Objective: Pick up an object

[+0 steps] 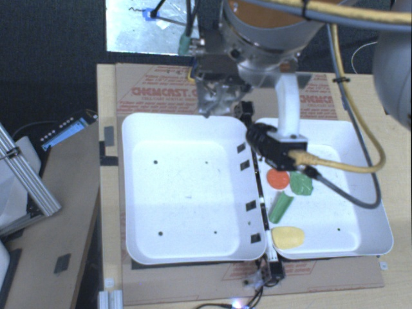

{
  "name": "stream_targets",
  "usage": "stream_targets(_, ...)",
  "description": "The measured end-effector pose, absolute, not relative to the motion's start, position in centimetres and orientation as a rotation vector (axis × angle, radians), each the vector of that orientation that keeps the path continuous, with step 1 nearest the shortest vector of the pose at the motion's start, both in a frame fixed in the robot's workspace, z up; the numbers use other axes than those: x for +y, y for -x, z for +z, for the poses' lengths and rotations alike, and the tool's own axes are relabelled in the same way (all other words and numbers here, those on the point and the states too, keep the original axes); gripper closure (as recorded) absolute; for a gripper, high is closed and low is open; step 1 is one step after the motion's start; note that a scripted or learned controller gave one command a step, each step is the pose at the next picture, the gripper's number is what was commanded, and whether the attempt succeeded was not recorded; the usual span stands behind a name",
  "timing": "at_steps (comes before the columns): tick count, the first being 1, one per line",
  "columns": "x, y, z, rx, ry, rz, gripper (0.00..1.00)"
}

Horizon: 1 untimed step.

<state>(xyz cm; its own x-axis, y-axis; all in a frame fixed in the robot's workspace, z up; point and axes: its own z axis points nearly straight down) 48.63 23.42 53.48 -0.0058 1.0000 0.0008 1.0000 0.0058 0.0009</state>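
Objects are lying clustered in the right bin (367,237), near its left wall: an orange-red round piece (278,179), a green lumpy piece (300,185) just beside it on the right, a green stick-shaped piece (280,207) slanting below them, and a yellow oval piece (288,237) sitting nearest the front edge. The left bin (187,192) is sitting alongside, on the cardboard-covered worktop (154,89). The tool (220,102) is hanging over the far rim of the left bin, well apart from the objects; whether it is clenched or released cannot be told. A yellow cable (341,167) is trailing across the right bin
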Motion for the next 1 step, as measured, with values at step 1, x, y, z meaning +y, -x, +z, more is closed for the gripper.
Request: stream_targets(1, 23.42, -48.63, 53.48, 2.228, -2.215, 0.002, 1.00)
